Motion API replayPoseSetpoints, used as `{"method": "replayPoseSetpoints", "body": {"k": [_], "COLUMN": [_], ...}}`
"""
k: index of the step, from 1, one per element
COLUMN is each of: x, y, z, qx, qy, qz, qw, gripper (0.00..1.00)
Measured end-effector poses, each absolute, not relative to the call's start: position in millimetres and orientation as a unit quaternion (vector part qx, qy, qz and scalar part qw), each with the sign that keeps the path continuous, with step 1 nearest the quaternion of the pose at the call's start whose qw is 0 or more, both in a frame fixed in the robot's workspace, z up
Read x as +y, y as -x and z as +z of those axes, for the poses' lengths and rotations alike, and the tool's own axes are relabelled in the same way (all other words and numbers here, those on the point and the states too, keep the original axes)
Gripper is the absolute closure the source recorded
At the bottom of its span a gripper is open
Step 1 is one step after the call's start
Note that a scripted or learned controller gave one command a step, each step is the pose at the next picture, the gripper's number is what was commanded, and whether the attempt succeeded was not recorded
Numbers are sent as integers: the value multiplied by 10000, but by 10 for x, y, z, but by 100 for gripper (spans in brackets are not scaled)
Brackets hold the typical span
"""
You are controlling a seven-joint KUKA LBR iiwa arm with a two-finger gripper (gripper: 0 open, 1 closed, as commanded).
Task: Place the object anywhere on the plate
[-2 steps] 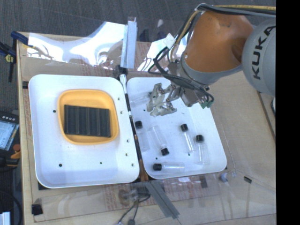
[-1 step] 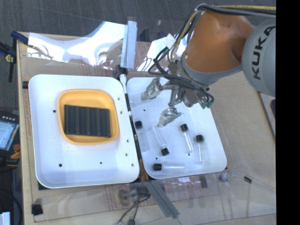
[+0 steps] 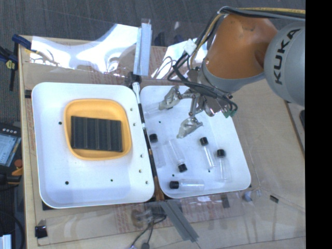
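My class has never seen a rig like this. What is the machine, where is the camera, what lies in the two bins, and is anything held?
One camera looks down at a slant on a bench. The grey and orange machine is a robot arm; its gripper, two metal fingers, hangs open over the right bin, holding nothing. In that bin lie small clear vials with black caps. The left bin holds a yellow plate with a dark ribbed insert. No vial is on the plate.

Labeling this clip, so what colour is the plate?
The plate is yellow-orange, with a dark ribbed centre; the camera view shows it.
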State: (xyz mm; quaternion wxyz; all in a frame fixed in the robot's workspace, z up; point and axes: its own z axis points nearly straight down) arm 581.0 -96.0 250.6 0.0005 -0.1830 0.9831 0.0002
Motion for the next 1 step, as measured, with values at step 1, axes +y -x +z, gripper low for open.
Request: {"method": "replayPoseSetpoints", "body": {"k": [1], "x": [-328], "y": [-5976], "z": [2194], "qx": [9447], "qy": [3280], "qz": [7], "qw": [-6], "gripper": [0]}}
